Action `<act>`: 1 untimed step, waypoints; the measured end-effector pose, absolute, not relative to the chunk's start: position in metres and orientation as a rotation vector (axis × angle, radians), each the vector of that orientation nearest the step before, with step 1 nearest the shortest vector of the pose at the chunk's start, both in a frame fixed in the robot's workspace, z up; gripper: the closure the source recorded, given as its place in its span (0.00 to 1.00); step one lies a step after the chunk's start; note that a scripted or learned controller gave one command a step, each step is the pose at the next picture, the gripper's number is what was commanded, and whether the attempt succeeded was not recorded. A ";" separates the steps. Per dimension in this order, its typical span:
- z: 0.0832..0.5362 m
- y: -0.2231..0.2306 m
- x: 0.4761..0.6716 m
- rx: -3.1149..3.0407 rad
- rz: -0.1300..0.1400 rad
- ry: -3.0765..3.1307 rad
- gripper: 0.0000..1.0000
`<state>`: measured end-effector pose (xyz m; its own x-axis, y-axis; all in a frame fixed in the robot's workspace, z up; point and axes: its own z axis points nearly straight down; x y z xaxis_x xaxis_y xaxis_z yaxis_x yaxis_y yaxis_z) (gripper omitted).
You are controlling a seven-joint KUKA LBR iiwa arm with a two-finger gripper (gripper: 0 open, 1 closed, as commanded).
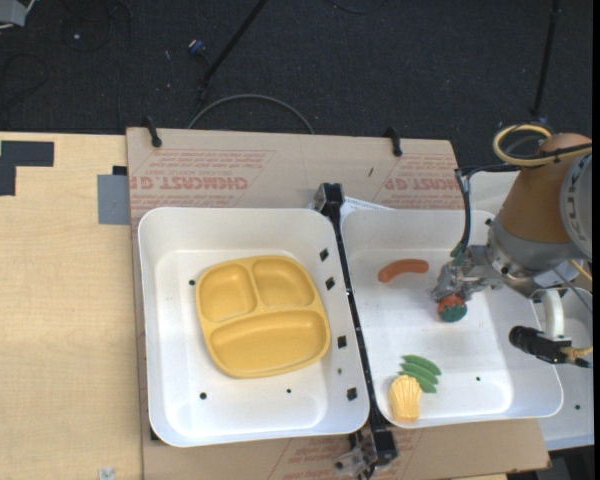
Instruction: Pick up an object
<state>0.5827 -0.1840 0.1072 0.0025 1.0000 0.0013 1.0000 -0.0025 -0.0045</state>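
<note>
The right bin (480,393) holds an orange sausage-shaped toy (404,269) near its back, a green leafy toy (421,372) and a yellow corn-like toy (406,398) near its front. My gripper (454,293) hangs low over the bin's right middle, directly above a small red and green round toy (452,309) that sits at its fingertips. The arm comes in from the right.
The left bin (170,268) carries a yellow divided plate (263,314). A black divider (342,298) separates the two bins. Cardboard (280,173) lies behind the bins, and a wooden bench top (50,318) spreads to the left.
</note>
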 end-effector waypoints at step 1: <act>0.163 -0.175 0.589 -2.220 -0.003 -2.226 1.00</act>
<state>0.5886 -0.1755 0.1634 -0.0027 1.0000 -0.0004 1.0000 0.0027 0.0032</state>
